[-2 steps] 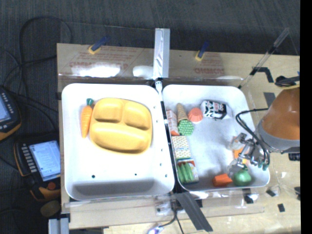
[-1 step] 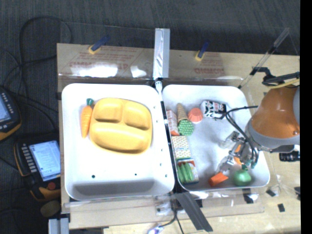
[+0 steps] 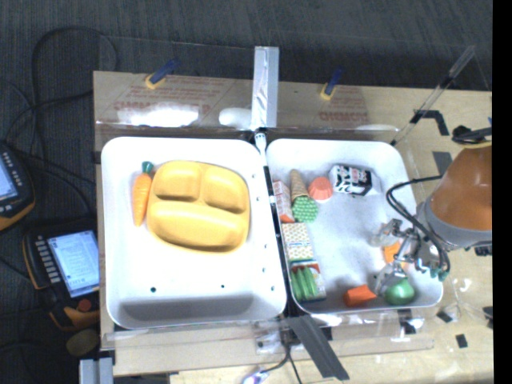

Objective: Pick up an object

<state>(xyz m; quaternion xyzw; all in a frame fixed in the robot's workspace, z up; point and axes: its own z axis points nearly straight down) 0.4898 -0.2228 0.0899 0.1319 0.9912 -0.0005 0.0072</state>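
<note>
Nearest you, the table carried two white bins, and the left bin held a yellow divided tray with a toy carrot touching its left side. In the right bin the arm reached in from the right, its end effector low near the bottom right corner; whether it was open or closed you could not tell. Just beside it lay a green ball and an orange block, with an orange piece at it, though not clearly in its grip.
</note>
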